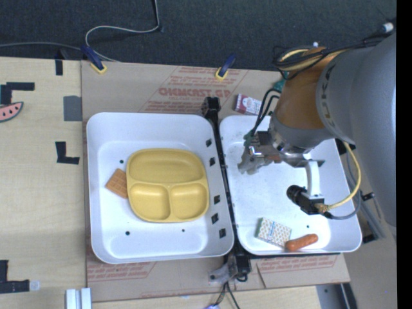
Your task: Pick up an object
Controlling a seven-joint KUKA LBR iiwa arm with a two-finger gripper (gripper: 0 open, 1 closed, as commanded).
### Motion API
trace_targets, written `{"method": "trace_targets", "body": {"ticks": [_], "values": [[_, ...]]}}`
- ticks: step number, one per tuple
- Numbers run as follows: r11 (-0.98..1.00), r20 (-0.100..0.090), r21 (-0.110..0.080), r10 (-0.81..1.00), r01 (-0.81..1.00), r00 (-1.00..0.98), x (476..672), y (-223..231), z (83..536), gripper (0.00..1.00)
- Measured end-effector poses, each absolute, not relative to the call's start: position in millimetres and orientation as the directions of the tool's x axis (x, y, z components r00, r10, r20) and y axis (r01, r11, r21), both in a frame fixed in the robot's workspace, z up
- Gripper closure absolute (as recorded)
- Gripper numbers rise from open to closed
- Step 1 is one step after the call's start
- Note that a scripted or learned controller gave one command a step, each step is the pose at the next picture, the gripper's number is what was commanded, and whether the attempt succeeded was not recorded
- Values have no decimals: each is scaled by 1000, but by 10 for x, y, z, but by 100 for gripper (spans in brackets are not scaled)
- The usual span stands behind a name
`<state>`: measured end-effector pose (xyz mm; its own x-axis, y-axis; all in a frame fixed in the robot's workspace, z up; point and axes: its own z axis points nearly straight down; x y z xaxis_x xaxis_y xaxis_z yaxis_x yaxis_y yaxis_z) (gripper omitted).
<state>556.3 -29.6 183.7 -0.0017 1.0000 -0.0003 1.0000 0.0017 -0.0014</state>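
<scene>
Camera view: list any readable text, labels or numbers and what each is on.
Red print on the cardboard sheet under the bins: a large line of capitals, too blurred to read reliably.
More red print on the cardboard along the bottom edge: too small to read.
Small red-and-white packet behind the right bin: markings unreadable.
Patterned packet in the right bin: no legible text.
Yellow tray: no text.
</scene>
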Motion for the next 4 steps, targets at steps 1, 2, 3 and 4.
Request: {"method": "trace_targets", "body": {"ticks": [1, 2, 3, 4], "values": [[3, 0, -4, 1000, 1000, -3, 5560, -292, 1929, 100], [-1, -1, -3, 1000, 1000, 1, 5315, -948, 923, 100], [0, 1, -4, 1000, 1000, 0, 5314, -939, 1014, 100], [0, 2, -6, 1000, 1000, 0, 5311, -932, 1104, 100]]}}
